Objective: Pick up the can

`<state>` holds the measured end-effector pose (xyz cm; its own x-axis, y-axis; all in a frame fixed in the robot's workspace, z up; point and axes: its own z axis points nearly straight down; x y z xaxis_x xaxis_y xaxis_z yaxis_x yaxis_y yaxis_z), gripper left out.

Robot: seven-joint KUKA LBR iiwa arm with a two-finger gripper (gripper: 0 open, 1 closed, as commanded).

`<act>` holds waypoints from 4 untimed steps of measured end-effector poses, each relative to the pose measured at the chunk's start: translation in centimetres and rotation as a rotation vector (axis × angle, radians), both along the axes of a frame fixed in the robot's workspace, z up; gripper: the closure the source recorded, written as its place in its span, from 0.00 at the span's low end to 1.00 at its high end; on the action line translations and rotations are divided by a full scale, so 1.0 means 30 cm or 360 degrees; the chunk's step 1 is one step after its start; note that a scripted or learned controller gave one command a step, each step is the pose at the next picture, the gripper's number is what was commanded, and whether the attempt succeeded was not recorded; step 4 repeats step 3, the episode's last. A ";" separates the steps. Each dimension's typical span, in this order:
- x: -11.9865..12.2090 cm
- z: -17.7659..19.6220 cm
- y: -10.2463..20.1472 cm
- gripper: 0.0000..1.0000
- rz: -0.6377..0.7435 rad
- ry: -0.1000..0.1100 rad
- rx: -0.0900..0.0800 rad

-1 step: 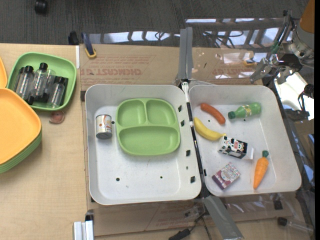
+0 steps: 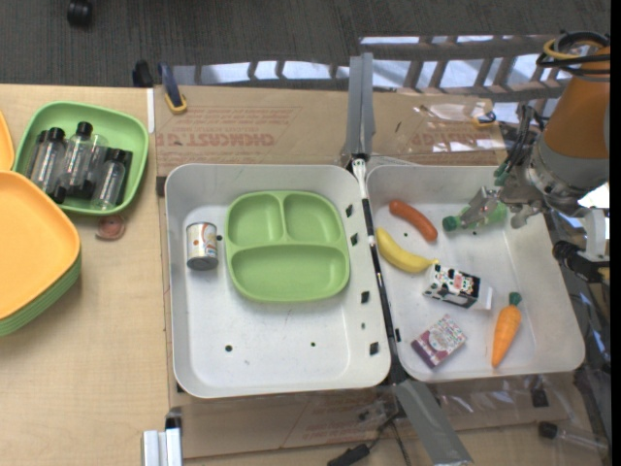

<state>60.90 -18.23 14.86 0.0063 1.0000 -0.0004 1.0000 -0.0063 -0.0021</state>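
Mirrored red "CHEMCUTZ"-like print on the cardboard (image 2: 254, 129).

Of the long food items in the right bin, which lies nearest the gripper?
The red sausage, up by the gripper; the banana lies lower-left, the carrot far below.

The green divided plate (image 2: 288, 245) crowds the can (image 2: 202, 246) on its right; the left bin's wall (image 2: 173, 260) hems its left. Above it I find open room.
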 end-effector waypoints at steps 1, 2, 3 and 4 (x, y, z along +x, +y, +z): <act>0.105 -0.191 0.018 0.00 -0.0391 -0.0002 -0.0001; 0.103 -0.162 0.017 1.00 -0.0388 0.0003 -0.0004; 0.167 0.121 -0.030 1.00 -0.0365 -0.0003 -0.0002; 0.167 0.121 -0.030 1.00 -0.0365 -0.0003 -0.0002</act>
